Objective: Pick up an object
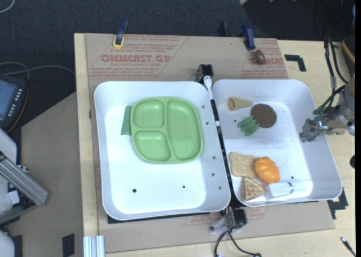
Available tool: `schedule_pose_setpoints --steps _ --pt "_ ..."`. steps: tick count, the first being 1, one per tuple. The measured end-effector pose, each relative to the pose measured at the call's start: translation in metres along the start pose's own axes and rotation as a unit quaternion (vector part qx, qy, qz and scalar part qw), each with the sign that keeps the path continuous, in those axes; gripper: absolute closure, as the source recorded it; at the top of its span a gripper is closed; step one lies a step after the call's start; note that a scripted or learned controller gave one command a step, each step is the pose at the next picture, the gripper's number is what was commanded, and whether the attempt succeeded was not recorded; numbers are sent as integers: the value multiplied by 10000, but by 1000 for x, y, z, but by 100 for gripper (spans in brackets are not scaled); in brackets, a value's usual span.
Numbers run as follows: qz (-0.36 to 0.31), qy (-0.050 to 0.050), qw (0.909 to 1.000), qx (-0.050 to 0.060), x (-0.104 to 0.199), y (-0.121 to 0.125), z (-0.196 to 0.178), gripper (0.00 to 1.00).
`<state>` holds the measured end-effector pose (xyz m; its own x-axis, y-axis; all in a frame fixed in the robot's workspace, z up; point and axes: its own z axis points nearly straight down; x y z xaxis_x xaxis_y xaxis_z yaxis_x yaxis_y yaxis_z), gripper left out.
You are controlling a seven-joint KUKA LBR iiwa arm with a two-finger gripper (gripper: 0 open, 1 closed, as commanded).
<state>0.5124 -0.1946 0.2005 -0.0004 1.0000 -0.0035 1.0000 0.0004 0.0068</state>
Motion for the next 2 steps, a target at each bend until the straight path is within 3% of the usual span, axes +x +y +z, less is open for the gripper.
schedule_pose_setpoints --steps 1,2 --pt "-4 5 10000 10 0 1 -26 100" --pt "-29 16 10000 15 58 19 -32 100"
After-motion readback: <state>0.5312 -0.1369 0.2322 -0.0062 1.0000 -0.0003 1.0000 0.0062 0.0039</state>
